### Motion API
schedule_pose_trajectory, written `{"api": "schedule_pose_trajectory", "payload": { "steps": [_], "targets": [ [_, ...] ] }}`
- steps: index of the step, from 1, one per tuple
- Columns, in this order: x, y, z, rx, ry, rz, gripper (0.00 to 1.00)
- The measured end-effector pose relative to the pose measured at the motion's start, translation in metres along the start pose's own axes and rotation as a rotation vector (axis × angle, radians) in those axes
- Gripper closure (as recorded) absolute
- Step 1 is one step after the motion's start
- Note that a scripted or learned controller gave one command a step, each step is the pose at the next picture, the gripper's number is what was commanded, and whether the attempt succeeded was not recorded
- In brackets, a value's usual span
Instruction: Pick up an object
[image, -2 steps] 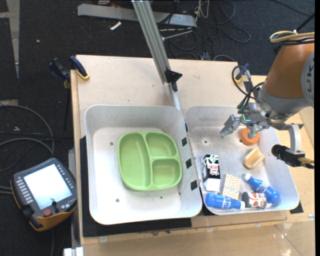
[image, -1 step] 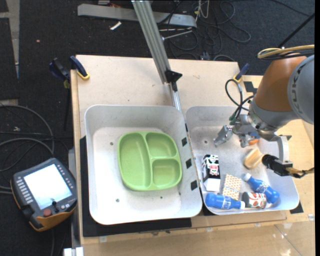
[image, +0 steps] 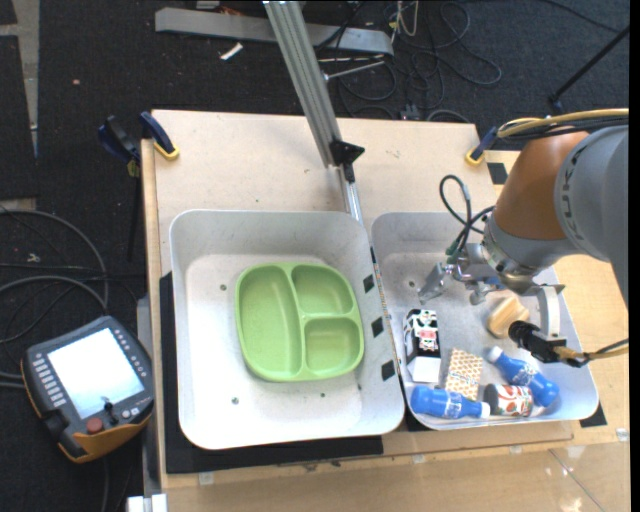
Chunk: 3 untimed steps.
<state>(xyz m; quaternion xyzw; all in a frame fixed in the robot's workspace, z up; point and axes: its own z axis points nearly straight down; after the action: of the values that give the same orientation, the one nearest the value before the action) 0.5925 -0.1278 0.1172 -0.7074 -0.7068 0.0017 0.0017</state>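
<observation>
The right bin (image: 395, 262) holds several small objects near its front: a cow-patterned carton (image: 424, 332), a patterned packet (image: 462, 370), a blue bottle (image: 446, 402) lying on its side, a second blue bottle (image: 522, 372), a red-and-white can (image: 512, 400) and a tan rounded piece (image: 504, 313). My gripper (image: 455, 288) hangs over the back half of this bin, behind and to the right of the carton. Its two silvery fingers stand apart, open, with nothing between them. The arm's orange band (image: 535, 190) rises behind it.
The left bin (image: 190, 300) holds a green divided plate (image: 300, 320). A slanted metal pole (image: 315, 90) crosses the bench's back. Black and yellow cables (image: 575, 352) trail over the right bin's right rim. A teach pendant (image: 85, 385) lies off the bench at left.
</observation>
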Motion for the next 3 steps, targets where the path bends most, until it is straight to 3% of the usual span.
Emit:
{"api": "schedule_pose_trajectory", "payload": {
  "steps": [1, 2, 3],
  "targets": [
    [0.001, 0.000, 0.023, -0.002, 0.000, -0.001, 0.00],
    [0.001, 0.001, 0.012, -0.006, -0.001, -0.001, 1.00],
    [0.004, 0.003, -0.051, -0.011, -0.001, -0.003, 1.00]
  ]
}}
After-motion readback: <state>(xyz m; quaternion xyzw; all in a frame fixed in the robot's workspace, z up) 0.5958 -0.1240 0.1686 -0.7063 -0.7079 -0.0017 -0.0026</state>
